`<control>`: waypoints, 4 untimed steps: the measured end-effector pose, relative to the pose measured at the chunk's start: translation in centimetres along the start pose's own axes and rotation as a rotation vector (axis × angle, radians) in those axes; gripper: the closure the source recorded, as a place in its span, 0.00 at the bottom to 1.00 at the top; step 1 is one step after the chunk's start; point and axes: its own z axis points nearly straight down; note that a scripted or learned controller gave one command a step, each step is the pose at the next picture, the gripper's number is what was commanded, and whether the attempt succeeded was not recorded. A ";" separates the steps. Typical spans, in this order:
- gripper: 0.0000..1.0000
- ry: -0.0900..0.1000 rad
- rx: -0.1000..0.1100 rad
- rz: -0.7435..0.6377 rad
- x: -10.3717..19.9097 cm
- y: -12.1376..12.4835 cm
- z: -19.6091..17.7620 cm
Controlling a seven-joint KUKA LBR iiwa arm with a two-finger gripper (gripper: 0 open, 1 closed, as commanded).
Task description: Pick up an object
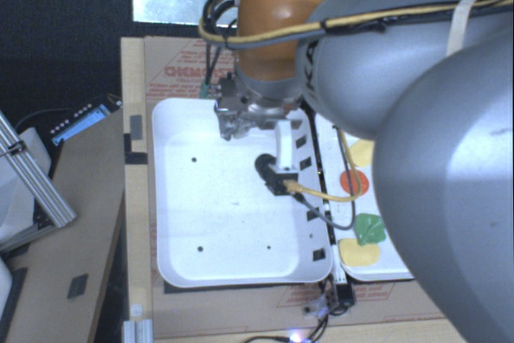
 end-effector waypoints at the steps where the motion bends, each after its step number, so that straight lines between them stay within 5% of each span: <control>1: 1.00 -0.006 0.011 0.007 3.3 -2.2 4.2; 2: 1.00 -0.008 0.013 0.015 -0.3 -7.0 4.4; 3: 1.00 -0.006 0.013 0.010 2.0 -10.7 8.8; 4: 1.00 -0.006 0.009 0.010 3.2 -10.5 7.5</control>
